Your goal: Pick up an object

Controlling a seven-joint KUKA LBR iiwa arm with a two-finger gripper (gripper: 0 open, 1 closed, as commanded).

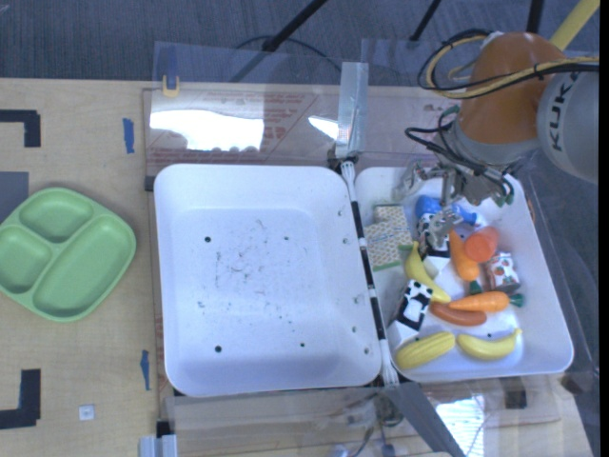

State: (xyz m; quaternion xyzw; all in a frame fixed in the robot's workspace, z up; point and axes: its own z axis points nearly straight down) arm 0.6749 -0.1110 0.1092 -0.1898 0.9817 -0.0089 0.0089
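In the camera view, your arm (519,84) comes in from the upper right of the frame and ends over the top of the right bin (547,293). The hand (447,198) hangs at the upper middle of that bin, half hidden among cables and its own metal parts, so you cannot tell whether it is released or clenched, and nothing can be seen gripped in it.

The pile lies below the hand in the frame. Nearest, just beneath it, are a blue piece (430,205) and a small dark-and-white toy (436,228); the two look close to touching the hand, though you cannot be sure. A little further down and right sits an orange piece (474,248). The carrot (479,302) lies lower still, its long axis running left to right. Two bananas (424,348) (489,343) rest along the bottom edge, also lying crosswise. A patterned card (385,236) lies to the hand's lower left.

The left bin (181,198) takes up the centre of the frame, and a green tray (59,252) rests on the counter (76,131) at far left.

Judging by this, the blue piece is your closest target: almost straight down.
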